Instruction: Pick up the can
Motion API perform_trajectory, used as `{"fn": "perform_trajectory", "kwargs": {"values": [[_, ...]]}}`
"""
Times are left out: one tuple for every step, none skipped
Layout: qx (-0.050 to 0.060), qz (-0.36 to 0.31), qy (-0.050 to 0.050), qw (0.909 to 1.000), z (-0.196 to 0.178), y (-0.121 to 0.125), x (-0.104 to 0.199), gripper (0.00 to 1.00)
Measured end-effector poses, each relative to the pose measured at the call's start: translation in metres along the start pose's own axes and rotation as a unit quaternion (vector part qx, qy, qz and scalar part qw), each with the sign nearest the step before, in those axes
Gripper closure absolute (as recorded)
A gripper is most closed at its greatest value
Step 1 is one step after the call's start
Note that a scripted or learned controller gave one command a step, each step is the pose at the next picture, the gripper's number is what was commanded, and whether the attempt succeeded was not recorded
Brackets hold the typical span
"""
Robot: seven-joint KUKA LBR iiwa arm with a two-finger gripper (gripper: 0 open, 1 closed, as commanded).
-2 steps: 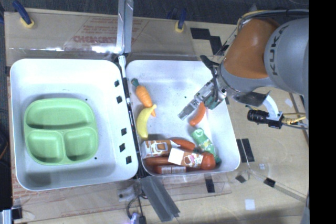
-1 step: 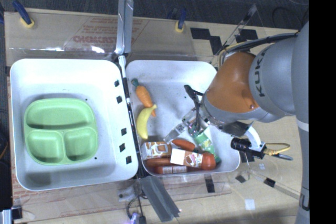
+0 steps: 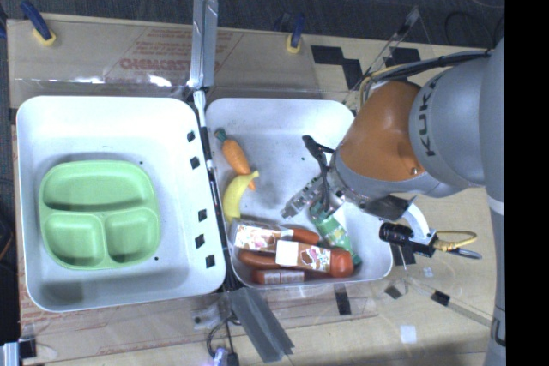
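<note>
The can point(image 3: 334, 230), as best I can judge, is the green cylinder with a pale label lying on its side in the right-hand bin point(image 3: 276, 109). It sits right at the jaws, on their near side and a touch toward the arm. Its long axis slants away from the jaws, running down toward the bin's near corner on the arm's side. The upper end is tucked under the wrist, so I cannot tell whether the metal is touching it or merely close. I also cannot tell whether the jaws are spread or pressed together, because the bulk of the arm point(image 3: 390, 141) hides where they meet. Nothing visibly sits between them.

The move turns on that slant. The can lies beneath and behind the jaws rather than squarely under them, so a straight descent looks likely to land on its end or on bare bin floor.

Further out on the jaws' near side, a red cylinder with a brown and white label point(image 3: 302, 257) lies flat along the bin's wall, close by the can's lower end. It could be mistaken for the target. A flat packet point(image 3: 256, 237) rests beside it. Beyond the jaws, away from the arm, lie a banana point(image 3: 235, 194) and a carrot point(image 3: 236, 156), well clear. The green tray point(image 3: 99, 214) sits in the other bin on the worktop point(image 3: 86, 39).
</note>
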State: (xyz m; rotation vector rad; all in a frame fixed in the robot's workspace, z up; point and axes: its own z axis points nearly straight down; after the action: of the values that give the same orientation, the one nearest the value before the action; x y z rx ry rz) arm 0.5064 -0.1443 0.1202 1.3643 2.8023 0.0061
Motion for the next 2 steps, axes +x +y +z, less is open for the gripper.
{"fn": "perform_trajectory", "kwargs": {"values": [[0.007,-0.031,0.010,0.9994,-0.038,-0.042,-0.008,1.00],[0.006,-0.091,0.010,0.9958,-0.091,-0.012,0.027,1.00]]}}
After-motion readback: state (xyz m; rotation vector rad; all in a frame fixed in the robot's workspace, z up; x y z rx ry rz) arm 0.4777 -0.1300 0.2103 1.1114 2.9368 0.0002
